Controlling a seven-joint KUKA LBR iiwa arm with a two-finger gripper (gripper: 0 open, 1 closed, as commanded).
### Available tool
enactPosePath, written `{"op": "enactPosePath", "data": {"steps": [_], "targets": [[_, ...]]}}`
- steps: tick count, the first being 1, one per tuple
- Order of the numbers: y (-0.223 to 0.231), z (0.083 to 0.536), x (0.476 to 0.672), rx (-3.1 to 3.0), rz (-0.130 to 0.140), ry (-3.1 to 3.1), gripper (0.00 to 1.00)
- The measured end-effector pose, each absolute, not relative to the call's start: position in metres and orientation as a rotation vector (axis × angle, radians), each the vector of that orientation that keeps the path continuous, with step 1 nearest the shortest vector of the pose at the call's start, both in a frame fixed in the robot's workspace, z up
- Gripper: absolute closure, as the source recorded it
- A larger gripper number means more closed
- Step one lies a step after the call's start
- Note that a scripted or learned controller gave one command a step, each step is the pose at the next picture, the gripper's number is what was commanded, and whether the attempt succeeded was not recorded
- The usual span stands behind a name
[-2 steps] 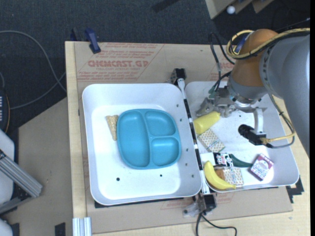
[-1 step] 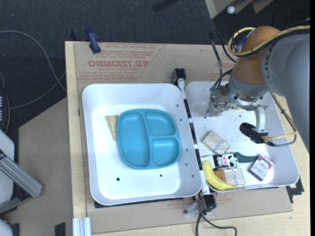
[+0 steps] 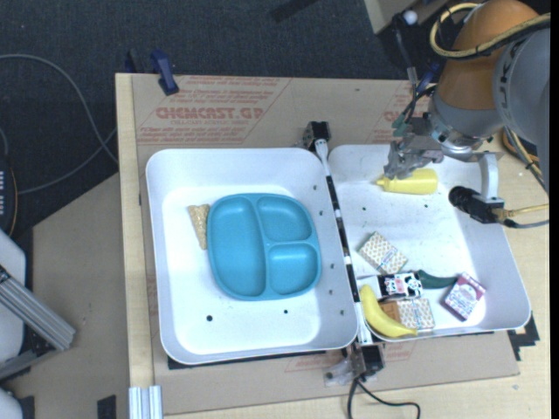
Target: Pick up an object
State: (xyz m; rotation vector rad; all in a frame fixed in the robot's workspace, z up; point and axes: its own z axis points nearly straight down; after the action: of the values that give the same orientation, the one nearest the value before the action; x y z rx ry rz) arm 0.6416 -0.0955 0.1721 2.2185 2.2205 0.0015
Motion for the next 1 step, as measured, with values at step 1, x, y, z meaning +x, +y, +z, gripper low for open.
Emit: {"op": "enactPosePath", "data": {"steps": [1], "targets": [[-0.0954, 0.1715, 0.6412, 2.22, 0.0, 2.221, 0.0]]}}
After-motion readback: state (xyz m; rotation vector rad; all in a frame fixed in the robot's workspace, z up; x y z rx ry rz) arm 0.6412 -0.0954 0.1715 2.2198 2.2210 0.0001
